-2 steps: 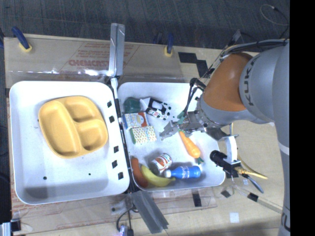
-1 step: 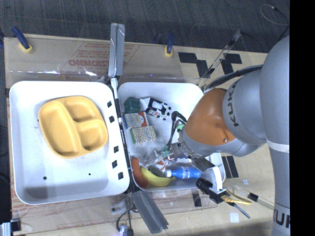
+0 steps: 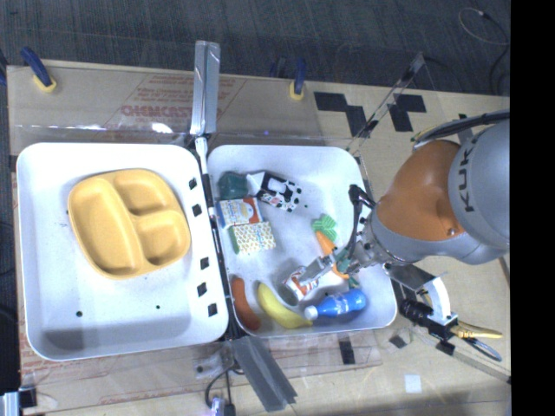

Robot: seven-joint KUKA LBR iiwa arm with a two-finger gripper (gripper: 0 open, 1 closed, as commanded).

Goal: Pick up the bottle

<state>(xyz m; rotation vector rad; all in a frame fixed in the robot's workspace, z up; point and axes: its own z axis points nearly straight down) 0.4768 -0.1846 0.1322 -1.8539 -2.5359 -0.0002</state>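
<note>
I see the arm (image 3: 438, 202) reaching in from the right over the right bin (image 3: 260, 156); the left bin (image 3: 35, 232) holds a yellow divided plate (image 3: 128, 222). The gripper (image 3: 334, 269) sits low in the near-right clutter, and I cannot tell how it is set. The blue bottle (image 3: 340, 305) lies on its side against the near wall, just nearer than the gripper, with a banana (image 3: 279, 308) touching its left end. My judgement: shift nearward, centre across the bottle's body, keep clear of the banana and wall.
</note>
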